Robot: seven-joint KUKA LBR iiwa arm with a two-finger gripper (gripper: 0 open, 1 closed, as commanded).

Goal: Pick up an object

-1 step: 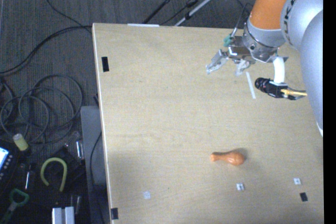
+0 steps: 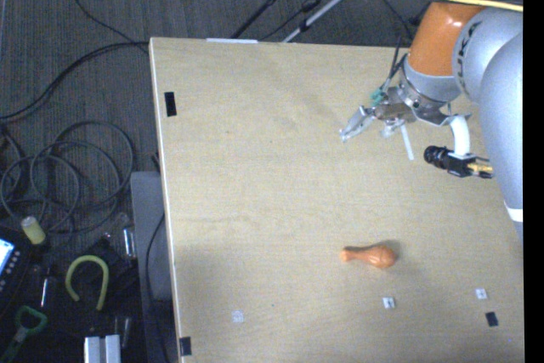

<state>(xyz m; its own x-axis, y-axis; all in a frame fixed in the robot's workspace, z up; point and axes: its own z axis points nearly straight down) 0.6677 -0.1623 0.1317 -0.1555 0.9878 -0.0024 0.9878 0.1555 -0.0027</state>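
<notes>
One object on the bench: an orange, pear-shaped piece [image 2: 371, 256] with a narrow neck pointing toward the view's left, lying on its side on the tan bench surface [image 2: 255, 183], low in the frame and right of centre. Nothing is touching it.

Gripper [image 2: 367, 121] is up in the upper right of the bench, well apart from the orange piece. It sticks out toward the view's left from the grey arm [image 2: 497, 98], just under the orange band [image 2: 438, 38]. Metal fingers [image 2: 353, 128] look slightly splayed, with a small gap at the tips, so I read it as open a little. Nothing between them, nothing gripped. Whether the tips touch the bench or hang above it I can't tell from this angle.

Small black connector with a yellow end [image 2: 457, 161] hangs off the wrist on the near side.

Few small markers sit on the bench: black tab [image 2: 170, 104] near the left edge, small squares [image 2: 388, 302] near the bottom right.

Off the bench, cables [image 2: 68, 166] loop on the dark carpet at left.
</notes>
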